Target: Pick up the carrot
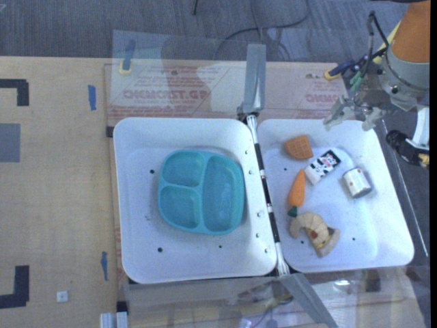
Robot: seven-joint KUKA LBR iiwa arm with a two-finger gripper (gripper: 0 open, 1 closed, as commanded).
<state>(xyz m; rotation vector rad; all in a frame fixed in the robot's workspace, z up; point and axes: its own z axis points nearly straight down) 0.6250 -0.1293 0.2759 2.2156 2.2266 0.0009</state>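
Over the right bin's far rim, near its top right corner, my jaws (353, 112) hang spread open with nothing between them. Metal fingers, thin and splayed; orange band on the arm above, loose cables beside the wrist.

Right bin (389, 244): shallow white plastic, rounded corners, smooth matte floor. Carrot (297, 188) lies on that floor left of centre, near the divider between the bins. Tapered orange cone, thick end toward the far side, small green tip toward the near side. It's well apart from my jaws.

Around it:
- flat rounded orange-brown piece (298, 147), far side of the carrot, close but not touching
- small white carton (322, 166) with black print, boxy, just right of the carrot's thick end
- short metal can (356, 182), shiny, lying on its side, right of the carton
- lumpy beige toy (314, 229) with a reddish patch, just beyond the carrot's green tip; can't tell whether they touch

Left bin (136, 251): same white plastic, holds a teal divided plate (201, 191), three compartments, rounded square, glossy.

Both bins sit on a pale wood-look surface (54, 183) with blue tape marks.
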